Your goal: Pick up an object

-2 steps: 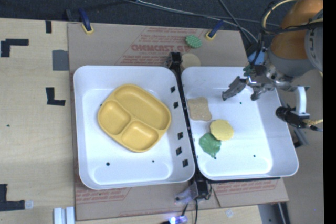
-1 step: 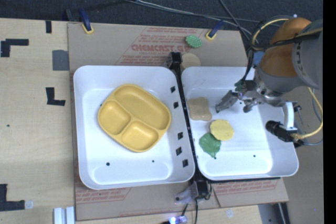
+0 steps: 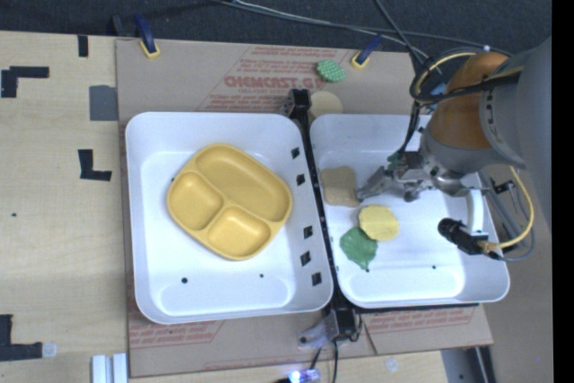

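Three small objects lie in the right bin [image 3: 448, 282]. A tan flat piece [image 3: 338, 185] rests near the bin's left wall. Below and to its right lies a yellow round piece [image 3: 378, 222], and a green leaf-shaped piece [image 3: 358, 247] touches that one's lower left. My gripper [image 3: 378, 182] hangs low over the right bin, just right of the tan piece and just above the yellow one. Nothing is visibly held in it.
The left bin [image 3: 152, 282] holds a yellow divided plate [image 3: 230, 200]. A small green dotted item [image 3: 330, 70] lies on the cardboard behind the bins. Black clips run along the wall between the bins. Cables loop around the arm's wrist at the right.
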Action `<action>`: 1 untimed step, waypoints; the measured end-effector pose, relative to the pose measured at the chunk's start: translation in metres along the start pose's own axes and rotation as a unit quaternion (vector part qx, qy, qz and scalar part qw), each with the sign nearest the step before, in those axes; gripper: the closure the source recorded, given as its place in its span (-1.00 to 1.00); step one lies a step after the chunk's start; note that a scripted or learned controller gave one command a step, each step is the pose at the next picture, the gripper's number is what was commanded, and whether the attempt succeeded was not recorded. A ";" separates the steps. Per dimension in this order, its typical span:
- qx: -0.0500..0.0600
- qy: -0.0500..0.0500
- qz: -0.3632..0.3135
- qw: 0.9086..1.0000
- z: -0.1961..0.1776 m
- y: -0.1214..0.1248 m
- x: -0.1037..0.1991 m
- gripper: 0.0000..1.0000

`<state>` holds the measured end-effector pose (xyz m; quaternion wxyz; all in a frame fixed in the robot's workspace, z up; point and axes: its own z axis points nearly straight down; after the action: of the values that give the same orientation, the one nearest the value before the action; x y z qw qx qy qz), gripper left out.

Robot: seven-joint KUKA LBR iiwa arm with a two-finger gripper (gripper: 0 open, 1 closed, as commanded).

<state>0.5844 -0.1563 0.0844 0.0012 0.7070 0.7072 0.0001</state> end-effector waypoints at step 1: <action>-0.002 -0.001 -0.001 1.000 -0.013 0.001 0.000 1.00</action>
<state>0.5857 -0.1561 0.0975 0.0033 0.7063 0.7079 0.0011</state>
